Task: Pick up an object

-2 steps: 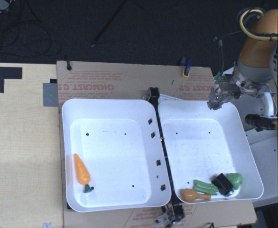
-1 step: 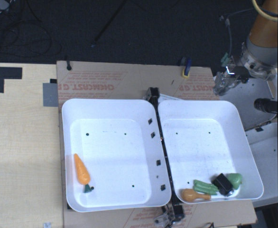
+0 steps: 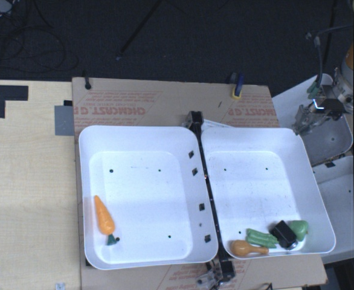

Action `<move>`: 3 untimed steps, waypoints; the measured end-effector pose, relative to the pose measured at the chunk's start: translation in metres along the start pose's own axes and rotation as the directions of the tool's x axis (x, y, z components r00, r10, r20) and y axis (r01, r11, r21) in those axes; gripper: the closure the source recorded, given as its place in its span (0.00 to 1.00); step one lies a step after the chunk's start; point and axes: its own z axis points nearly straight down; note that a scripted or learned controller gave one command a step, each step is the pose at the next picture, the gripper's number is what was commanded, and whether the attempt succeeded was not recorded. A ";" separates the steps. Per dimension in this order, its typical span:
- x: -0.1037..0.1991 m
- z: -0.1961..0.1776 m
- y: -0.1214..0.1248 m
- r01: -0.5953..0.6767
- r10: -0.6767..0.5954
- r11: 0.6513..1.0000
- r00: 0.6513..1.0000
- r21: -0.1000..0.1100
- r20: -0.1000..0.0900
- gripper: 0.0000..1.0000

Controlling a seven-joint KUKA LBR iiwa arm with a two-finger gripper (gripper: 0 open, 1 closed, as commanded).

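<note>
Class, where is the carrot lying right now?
The carrot lies in the left bin, near its front-left corner, close to the left wall, with its green top pointing toward the front.

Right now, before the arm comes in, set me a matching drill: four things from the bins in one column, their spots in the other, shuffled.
Things:
1. carrot
2. black block
3. green pod
4. orange gourd

Places:
A. right bin, lowest against the near wall
B. left bin, near-left corner
C. right bin, between the gourd and the block
D. right bin, near-right corner, beside a green piece

Pairs: 1-B, 2-D, 3-C, 4-A
</note>
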 end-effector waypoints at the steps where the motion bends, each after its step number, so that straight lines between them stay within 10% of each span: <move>1: -0.053 0.075 0.039 0.000 0.000 1.000 1.000 0.004 0.001 1.00; 2: -0.050 0.072 0.021 0.003 -0.003 1.000 1.000 0.001 0.000 1.00; 3: -0.053 -0.018 -0.016 -0.002 0.002 1.000 1.000 -0.009 0.003 1.00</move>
